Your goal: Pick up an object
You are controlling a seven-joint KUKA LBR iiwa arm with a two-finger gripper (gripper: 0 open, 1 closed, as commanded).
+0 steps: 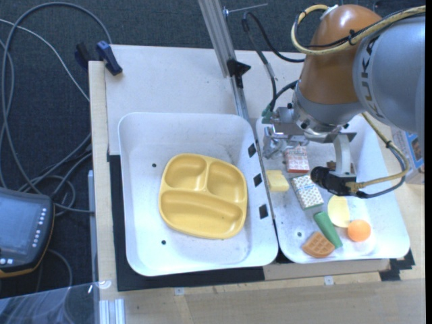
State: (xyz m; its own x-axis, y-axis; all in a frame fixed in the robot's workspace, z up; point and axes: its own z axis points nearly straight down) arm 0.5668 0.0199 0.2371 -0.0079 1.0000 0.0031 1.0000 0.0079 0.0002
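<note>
Where the left bin (135, 201) sits mid-frame: yellow divided plate (202, 196). Right bin (388, 238): yellow block (277, 180), red-and-white packet (296, 160), patterned box (308, 192), waffle (318, 244), orange ball (359, 231). Claw (275, 139) above the packet, state impossible to tell.

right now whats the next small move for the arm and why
Probably a short descent straight down. The gripper hangs at the near-left corner of the right bin, nothing visible between its fingers, and the red-and-white packet and yellow block lie just beside it.
</note>
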